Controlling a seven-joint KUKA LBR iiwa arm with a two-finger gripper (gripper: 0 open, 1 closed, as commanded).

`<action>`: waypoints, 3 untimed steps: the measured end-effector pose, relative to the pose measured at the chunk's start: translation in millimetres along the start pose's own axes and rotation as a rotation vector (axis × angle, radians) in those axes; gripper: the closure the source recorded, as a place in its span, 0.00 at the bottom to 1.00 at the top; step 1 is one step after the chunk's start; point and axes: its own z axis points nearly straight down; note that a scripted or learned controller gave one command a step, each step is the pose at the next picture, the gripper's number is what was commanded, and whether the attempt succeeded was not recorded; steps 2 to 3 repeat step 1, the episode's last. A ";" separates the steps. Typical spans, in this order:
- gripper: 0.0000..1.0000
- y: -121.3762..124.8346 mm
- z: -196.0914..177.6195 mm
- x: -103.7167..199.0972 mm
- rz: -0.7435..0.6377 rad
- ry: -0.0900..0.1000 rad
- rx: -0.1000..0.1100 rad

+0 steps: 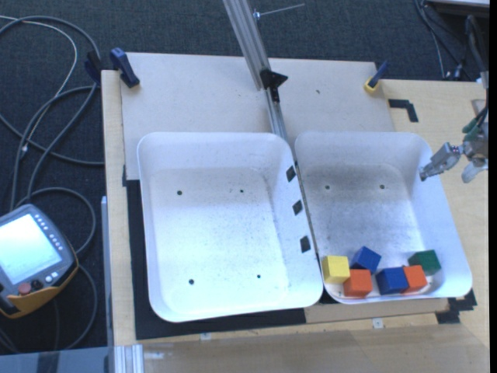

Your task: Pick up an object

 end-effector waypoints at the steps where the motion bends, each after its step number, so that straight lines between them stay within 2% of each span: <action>1: 0.00 68.8 148.9 -5.7 -0.002 0.002 0.007; 3: 0.00 68.8 148.9 -5.7 -0.002 0.002 0.007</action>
